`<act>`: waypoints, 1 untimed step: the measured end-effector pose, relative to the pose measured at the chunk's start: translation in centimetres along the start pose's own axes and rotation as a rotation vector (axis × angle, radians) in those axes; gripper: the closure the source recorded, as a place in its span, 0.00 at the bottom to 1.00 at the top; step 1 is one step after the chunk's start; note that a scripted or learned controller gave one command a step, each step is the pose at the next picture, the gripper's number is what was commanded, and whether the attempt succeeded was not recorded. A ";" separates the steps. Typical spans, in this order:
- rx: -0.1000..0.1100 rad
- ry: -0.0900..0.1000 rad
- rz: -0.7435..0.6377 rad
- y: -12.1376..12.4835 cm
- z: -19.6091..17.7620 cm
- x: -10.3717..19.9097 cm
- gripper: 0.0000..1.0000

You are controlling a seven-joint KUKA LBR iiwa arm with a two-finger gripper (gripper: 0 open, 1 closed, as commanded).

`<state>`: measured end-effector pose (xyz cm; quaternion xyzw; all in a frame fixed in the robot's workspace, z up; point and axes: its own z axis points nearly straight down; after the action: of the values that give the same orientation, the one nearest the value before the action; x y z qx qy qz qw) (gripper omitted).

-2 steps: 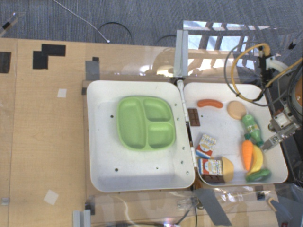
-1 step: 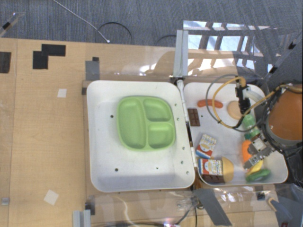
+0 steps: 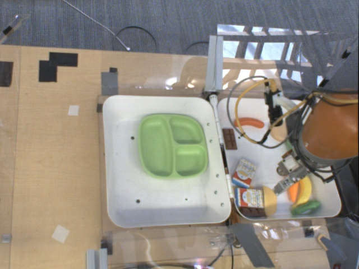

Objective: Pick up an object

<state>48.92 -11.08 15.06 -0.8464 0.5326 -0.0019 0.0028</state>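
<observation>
The gripper (image 3: 290,175), a small metal claw at the lower right of the frame, hangs low over the right bin (image 3: 255,156) beneath the arm's (image 3: 331,130) bulky orange band; whether it is open or closed I cannot tell, and nothing is visibly held. Just beside it lie smooth toy foods: a yellow banana (image 3: 304,189), an orange piece (image 3: 293,191) and a green piece (image 3: 305,207). To their left sit a crinkled snack packet (image 3: 244,172) and a red and white carton (image 3: 251,198), their printing too small to read, with a tan rounded block (image 3: 270,200) touching the carton. A glossy red sausage (image 3: 250,123) lies higher up, under looping yellow cable (image 3: 241,97). The left bin (image 3: 120,167) holds a matte green divided plate (image 3: 172,145).
</observation>
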 end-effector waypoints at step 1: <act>-0.003 0.001 -0.405 -1.2 -2.0 6.6 1.00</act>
<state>52.85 -16.56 17.11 -0.9362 0.3515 -0.0019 0.0008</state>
